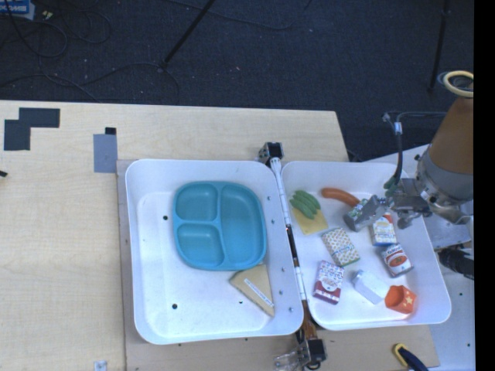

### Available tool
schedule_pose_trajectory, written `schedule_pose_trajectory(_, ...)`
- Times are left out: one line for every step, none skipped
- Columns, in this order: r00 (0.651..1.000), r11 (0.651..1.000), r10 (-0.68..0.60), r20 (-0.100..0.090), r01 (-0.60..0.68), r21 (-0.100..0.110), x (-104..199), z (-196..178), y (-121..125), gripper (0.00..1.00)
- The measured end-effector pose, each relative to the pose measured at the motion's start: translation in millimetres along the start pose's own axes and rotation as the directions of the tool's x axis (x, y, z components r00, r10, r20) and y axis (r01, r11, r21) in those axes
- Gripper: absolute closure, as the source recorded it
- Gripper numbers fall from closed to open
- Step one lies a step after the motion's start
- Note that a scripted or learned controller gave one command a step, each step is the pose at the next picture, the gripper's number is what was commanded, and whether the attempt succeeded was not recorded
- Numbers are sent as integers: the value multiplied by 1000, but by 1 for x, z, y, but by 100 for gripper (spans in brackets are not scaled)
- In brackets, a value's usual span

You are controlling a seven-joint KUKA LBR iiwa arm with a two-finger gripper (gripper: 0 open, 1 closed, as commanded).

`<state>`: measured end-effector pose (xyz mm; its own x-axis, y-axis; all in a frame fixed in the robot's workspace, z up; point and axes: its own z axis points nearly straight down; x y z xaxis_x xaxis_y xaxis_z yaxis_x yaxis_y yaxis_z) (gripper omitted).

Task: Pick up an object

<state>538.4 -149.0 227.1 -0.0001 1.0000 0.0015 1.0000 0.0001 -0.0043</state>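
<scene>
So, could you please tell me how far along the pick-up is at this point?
Nothing looks picked up yet: the items in the right bin, such as the red can and the orange sausage, all lie on its floor. In hand: the hand is low over that bin, near the small white carton. Left to do: grasp one object and lift it clear.

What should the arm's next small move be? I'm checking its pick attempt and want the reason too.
Probably a short descent. The gripper hangs in the right bin, close beside the small blue-and-white carton, with nothing visibly held. Lowering over that carton looks like the nearest chance to pick something up.
</scene>
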Motion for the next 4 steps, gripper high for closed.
schedule_pose_trajectory(1000, 1000, 2, -2, -2, 7, 27, 124, -3, 0)
schedule_pose_trajectory(1000, 1000, 1, 1, -1, -4, 65, 138, -12, 0)
schedule_pose_trajectory(1000, 1000, 1, 1, -1, -5, 59, 138, 60, 0)
schedule_pose_trajectory(1000, 1000, 2, -1, -2, -3, 59, 128, 60, 100)
